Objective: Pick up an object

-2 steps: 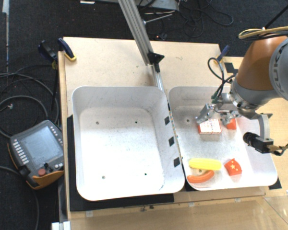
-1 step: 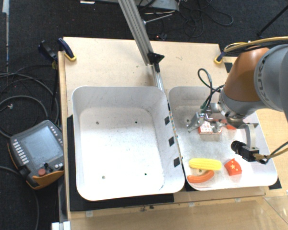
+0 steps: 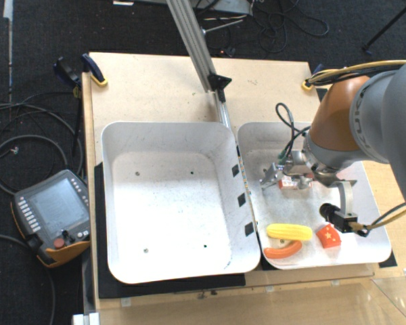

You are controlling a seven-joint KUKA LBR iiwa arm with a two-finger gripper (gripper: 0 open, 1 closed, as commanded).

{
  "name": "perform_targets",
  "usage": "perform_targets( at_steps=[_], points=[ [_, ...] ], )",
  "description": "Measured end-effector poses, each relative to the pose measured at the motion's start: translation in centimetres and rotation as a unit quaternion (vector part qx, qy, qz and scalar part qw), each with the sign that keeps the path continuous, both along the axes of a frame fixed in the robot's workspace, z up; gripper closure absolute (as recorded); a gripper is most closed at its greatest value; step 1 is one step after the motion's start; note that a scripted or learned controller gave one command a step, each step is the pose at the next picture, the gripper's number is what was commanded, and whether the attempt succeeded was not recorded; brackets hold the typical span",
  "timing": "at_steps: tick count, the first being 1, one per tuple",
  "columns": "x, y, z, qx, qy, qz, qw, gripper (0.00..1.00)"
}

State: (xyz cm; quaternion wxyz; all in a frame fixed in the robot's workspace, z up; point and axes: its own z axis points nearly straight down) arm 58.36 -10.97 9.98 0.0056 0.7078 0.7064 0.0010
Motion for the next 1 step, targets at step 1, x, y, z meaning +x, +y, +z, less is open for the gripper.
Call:
perform_targets(
  at_steps=[1],
  points=[
    [0.14, 0.07, 1.22, 0.0006, -0.002, 0.000, 1.0000, 1.00]
  ],
)
